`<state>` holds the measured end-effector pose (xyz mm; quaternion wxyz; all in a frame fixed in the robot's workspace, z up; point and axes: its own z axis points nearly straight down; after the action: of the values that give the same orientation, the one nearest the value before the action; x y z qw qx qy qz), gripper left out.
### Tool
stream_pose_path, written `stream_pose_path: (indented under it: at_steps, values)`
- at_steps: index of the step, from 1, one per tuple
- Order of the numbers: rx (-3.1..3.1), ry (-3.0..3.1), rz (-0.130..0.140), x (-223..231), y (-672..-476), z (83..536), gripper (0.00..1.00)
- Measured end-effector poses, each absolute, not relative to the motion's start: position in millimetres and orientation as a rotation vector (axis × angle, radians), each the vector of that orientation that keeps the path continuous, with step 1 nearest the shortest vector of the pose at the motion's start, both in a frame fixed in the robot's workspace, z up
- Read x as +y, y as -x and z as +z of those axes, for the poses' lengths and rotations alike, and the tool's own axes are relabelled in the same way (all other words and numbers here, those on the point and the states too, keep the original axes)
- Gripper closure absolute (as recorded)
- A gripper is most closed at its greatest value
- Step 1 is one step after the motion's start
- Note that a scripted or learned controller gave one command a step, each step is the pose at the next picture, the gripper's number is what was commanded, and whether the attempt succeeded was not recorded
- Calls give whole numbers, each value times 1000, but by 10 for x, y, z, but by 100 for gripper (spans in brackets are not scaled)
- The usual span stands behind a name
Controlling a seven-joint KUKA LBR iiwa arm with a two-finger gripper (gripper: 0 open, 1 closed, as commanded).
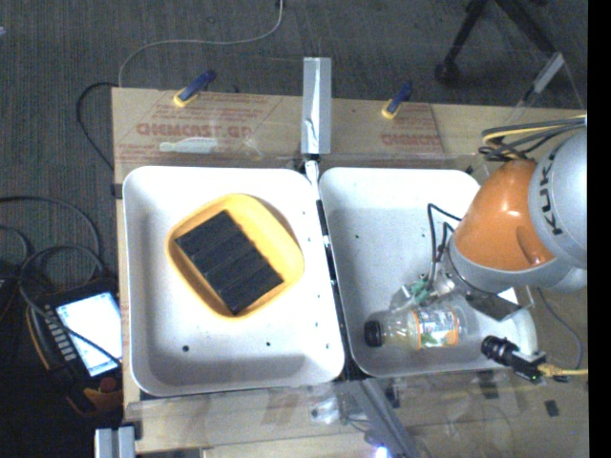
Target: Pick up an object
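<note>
The arm (520, 232) came in from the right and bent down over the right bin (382, 208). Its gripper (431, 294) sat low in that bin, mostly tucked under the big orange band, so it was too hidden to tell how it was set.

Right under the gripper lay a bottle (420, 329) – a clear plastic one, on its side. Its dark cap pointed away to the left, and its fat end reached back under the arm. The gripper looked to be touching the top of the bottle or just above it (hard to tell which).

Far off to the left of the gripper, in the left bin (153, 351), sat a yellow dish (277, 232) with a dark ridged block (229, 260) lying in it – tilted a bit.

Past the gripper, at the back of the bench, two blue clamps (194, 87) stood well apart.
</note>
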<state>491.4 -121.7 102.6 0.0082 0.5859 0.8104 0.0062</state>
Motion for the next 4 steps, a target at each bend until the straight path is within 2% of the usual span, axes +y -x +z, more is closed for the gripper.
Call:
stream_pose_path:
  at_steps: [1, 2, 3, 4]
  values:
    - [2370, -2060, -2, -854, -4846, 2489, 100]
    - [2370, -2060, -3, -856, -4846, 2489, 0]
    - [2214, -2230, -6, -1375, -4830, 1887, 0]
    - [2243, -2181, 12, -1851, -4884, 917, 0]
